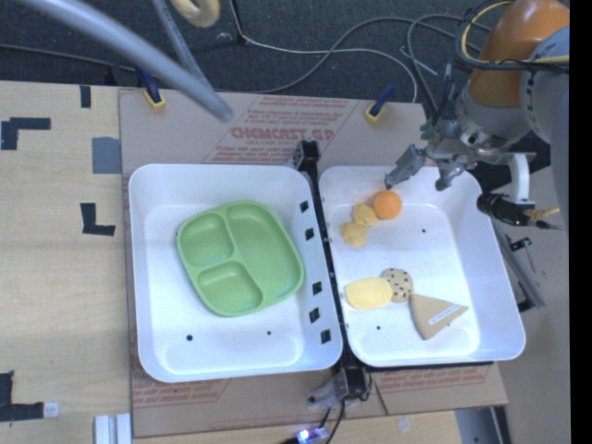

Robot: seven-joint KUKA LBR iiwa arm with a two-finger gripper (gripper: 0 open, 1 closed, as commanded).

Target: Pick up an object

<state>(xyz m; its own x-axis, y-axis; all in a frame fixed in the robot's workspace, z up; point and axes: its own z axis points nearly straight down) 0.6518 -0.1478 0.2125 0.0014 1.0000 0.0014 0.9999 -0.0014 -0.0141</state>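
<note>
Gripper (427, 168): fingers spread apart, nothing between them, above right bin's (486, 248) far rim. Orange ball (388, 204): just below-left of fingertips, touching yellow piece (364, 215). Risk: round ball likely rolls off a closing finger; neighbour crowds the grasp

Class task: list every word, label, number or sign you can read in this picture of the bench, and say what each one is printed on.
Red print on the cardboard sheet under the bins: a large line of capitals, too blurred to read with confidence.
Smaller red lines above and below it: too small to read.
Black tape marks on the wooden bench: shapes, not letters.
Green divided tray, food pieces and both bins: no text seen.
</note>
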